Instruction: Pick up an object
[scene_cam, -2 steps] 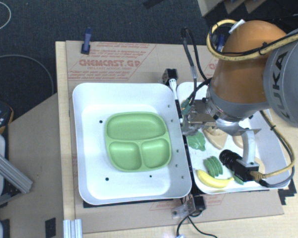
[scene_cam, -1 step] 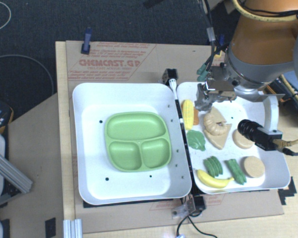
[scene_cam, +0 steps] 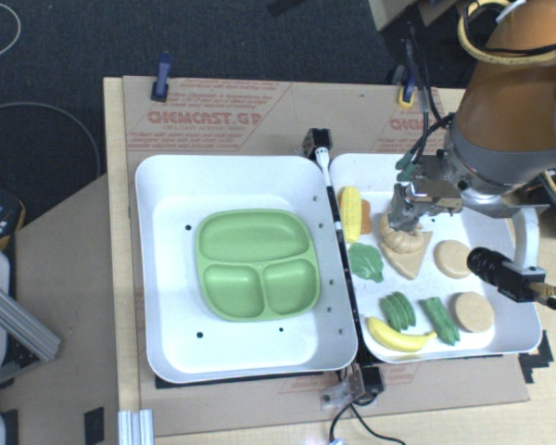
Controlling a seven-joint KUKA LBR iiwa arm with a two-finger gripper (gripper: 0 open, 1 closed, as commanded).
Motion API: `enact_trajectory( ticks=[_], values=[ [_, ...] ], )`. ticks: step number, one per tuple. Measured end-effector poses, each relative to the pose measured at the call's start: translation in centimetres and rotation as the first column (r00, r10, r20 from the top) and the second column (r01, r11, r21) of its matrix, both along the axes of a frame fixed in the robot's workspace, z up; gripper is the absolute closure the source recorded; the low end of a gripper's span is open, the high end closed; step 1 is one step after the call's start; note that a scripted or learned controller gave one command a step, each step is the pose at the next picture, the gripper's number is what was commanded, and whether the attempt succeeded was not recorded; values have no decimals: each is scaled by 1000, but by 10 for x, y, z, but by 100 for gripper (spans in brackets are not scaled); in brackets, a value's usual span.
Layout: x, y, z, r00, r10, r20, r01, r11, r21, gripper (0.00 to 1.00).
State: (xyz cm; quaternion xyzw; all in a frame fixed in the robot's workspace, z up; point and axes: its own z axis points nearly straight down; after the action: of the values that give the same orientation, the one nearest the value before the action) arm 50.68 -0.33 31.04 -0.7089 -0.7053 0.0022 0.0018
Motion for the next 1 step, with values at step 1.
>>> enact_trajectory(
  ticks=[1],
  values=[
    [-30,-79,-80,1000,-5,-4,5,1000,0,100]
  ],
)
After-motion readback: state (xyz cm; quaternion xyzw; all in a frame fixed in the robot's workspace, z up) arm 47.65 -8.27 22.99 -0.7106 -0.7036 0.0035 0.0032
